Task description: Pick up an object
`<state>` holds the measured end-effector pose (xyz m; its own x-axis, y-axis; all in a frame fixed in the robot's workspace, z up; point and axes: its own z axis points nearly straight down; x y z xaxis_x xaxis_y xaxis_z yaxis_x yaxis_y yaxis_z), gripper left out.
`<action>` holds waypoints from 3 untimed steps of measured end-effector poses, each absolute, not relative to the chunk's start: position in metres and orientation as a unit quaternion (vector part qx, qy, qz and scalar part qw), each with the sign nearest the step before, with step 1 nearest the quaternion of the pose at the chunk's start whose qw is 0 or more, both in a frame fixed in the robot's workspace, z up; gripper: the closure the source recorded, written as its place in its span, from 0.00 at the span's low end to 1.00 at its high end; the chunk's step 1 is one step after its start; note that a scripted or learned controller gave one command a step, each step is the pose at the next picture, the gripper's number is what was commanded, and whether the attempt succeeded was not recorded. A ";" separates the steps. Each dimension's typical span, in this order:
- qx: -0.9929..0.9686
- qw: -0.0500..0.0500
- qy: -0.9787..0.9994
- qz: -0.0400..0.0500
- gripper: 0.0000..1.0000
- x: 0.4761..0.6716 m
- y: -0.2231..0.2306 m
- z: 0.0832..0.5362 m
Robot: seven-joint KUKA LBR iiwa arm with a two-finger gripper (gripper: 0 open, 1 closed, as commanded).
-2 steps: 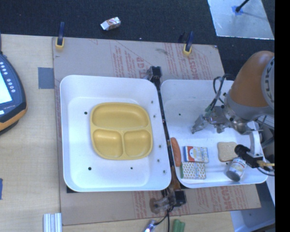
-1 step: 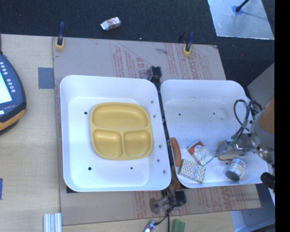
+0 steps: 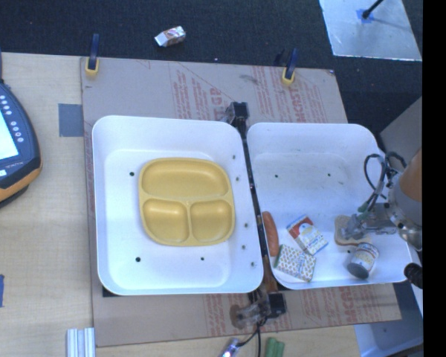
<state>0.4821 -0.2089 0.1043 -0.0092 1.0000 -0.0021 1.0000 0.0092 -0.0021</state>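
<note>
Two shallow white bins sit side by side on the wooden surface [image 3: 44, 259].

The left white bin [image 3: 119, 266] holds a yellow plastic plate with three sections [image 3: 186, 200]. The right white bin [image 3: 312, 155] holds a long orange stick [image 3: 270, 233] by its left wall, a small red and white packet [image 3: 308, 235], a checkered pouch [image 3: 295, 262] and a small grey can [image 3: 362, 260]. The end effector [image 3: 368, 222] is low over a flat tan piece [image 3: 348, 232] near the right edge; I cannot tell how far open it is or if it grips anything.

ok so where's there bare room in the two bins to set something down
Right bin: bare far half. Crowded near edge: carrot, two packets, can, pincer. Left bin: bare margin around the yellow tray.
</note>
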 end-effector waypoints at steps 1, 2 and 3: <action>0.704 0.000 0.710 -0.002 0.00 0.482 -0.209 0.104; 0.705 -0.001 0.709 -0.001 0.00 0.559 -0.211 0.092; 0.704 -0.001 0.710 -0.001 0.00 0.582 -0.100 0.092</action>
<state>0.5821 -0.0995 0.0917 -0.0078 1.0000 0.0000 1.0000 0.0078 -0.0032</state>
